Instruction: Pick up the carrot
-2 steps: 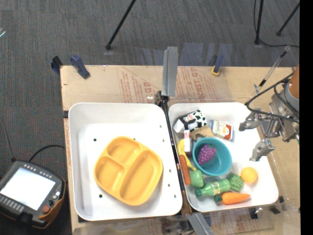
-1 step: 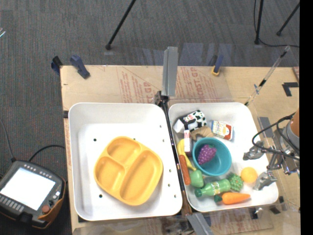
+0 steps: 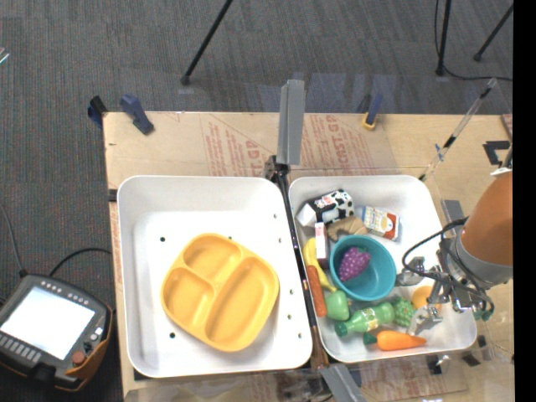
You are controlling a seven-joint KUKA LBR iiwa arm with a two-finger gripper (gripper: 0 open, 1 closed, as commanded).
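The carrot [image 3: 400,340], orange with a small green top at its left end, lies flat along the front wall of the right bin [image 3: 419,189]. My gripper [image 3: 423,293] hangs over the bin's right side, just above and behind the carrot and apart from it. Its fingers [image 3: 430,314] stand open, one near the teal bowl and one nearer the carrot. A small yellow-orange piece [image 3: 421,296] shows in the gap between them; I cannot tell whether it is touched.
The right bin is crowded: a teal bowl [image 3: 363,268] holding purple grapes, a green bottle [image 3: 368,318], a cow-patterned carton [image 3: 333,205], a small juice box [image 3: 381,222] and a thin orange stick [image 3: 316,293] by the left wall. The left bin [image 3: 142,224] holds a yellow divided plate [image 3: 220,291].
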